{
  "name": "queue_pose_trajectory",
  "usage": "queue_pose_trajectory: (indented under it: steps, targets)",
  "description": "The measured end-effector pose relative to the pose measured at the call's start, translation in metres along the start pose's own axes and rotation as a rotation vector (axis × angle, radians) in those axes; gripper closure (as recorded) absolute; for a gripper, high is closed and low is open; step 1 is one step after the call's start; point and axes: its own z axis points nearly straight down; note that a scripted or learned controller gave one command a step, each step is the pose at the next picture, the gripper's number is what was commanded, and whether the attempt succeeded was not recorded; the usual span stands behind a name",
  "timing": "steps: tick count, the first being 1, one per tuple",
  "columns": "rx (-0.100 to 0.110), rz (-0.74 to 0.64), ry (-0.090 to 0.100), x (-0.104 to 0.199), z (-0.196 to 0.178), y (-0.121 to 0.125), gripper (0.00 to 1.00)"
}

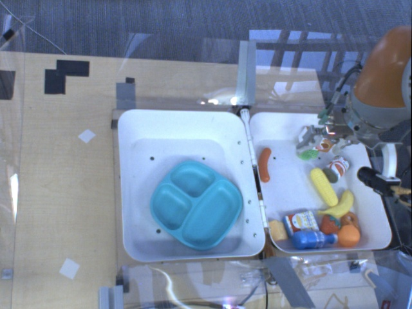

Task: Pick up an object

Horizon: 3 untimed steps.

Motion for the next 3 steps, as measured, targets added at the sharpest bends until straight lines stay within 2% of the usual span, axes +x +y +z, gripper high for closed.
queue_pose_trajectory:
  steps: [1, 2, 3]
  targets:
    - [-0.007, -0.062, -0.002, -0.023, 0.129, 0.006, 0.00]
    - [-0.010, 0.052, 0.004, -0.049, 0.127, -0.024, 0.00]
    - [-0.017, 0.052, -0.002, -0.051, 0.115, -0.022, 1.00]
